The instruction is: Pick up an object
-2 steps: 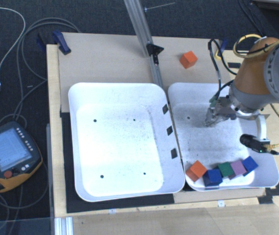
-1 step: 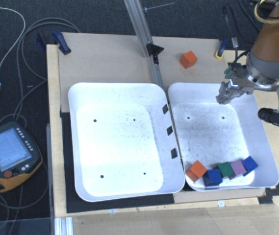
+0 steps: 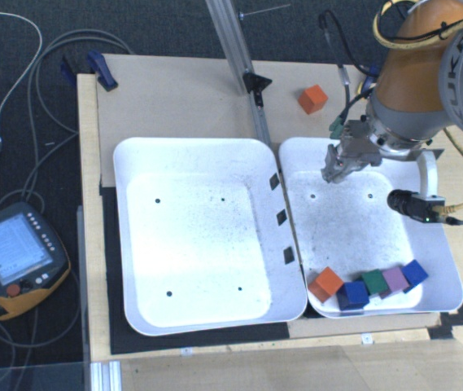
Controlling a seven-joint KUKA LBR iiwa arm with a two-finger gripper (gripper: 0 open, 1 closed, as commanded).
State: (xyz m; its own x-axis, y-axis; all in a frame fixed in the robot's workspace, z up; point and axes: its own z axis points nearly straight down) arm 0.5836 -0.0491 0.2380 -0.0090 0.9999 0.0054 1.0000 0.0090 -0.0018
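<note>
Nearest the camera, five blocks are seen lined along the front wall of the right bin point(image 3: 438, 255): an orange block point(image 3: 325, 283), a blue block point(image 3: 352, 296), a green block point(image 3: 375, 283), a purple block point(image 3: 395, 279) and a second blue block point(image 3: 414, 273), set side by side and touching or nearly so. To their left, the left bin point(image 3: 133, 218) is seen pressed against the right bin, three black clips point(image 3: 281, 217) being fixed along the shared edge. A teach pendant point(image 3: 11, 255) is seen off the tabletop point(image 3: 166, 112) at far left. Farther back, the end effector point(image 3: 335, 169) is held over the rear part of the right bin, well apart from the row of blocks; nothing is seen between its fingers, and whether they are spread or closed cannot be told. Beyond the bins, another orange cube point(image 3: 313, 98) is seen lying on the bare tabletop, near a metal pole point(image 3: 231, 43).
</note>
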